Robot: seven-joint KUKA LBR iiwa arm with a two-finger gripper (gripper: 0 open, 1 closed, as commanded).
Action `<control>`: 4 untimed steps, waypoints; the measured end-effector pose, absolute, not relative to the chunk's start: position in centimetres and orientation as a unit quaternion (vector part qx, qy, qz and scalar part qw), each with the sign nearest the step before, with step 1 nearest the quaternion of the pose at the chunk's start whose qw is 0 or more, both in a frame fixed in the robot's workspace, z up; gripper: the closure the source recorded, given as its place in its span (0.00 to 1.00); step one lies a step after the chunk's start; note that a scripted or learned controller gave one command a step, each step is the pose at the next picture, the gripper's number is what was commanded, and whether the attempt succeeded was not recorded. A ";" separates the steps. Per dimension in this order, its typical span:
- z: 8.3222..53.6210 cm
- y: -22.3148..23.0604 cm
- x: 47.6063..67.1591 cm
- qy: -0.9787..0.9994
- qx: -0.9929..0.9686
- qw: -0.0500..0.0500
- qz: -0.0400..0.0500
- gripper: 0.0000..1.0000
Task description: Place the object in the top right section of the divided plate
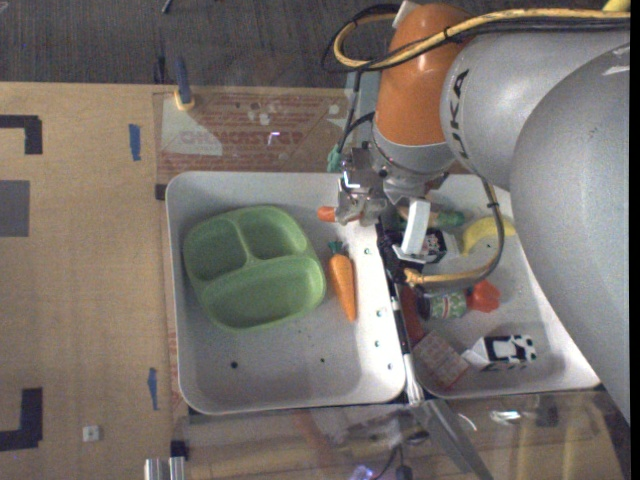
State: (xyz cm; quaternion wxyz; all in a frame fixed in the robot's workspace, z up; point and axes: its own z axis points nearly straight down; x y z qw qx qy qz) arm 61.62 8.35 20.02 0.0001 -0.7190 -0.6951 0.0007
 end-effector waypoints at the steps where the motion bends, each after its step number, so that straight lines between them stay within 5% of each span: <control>1: 11.8 16.0 62.4 -0.571 -0.821 0.000 -0.004 1.00; 2: 31.2 22.6 65.0 -0.606 -0.796 0.000 0.001 1.00; 3: 25.4 21.6 59.6 -0.554 -0.833 0.001 0.004 1.00; 4: 22.2 22.6 63.9 -0.522 -0.853 0.000 0.002 1.00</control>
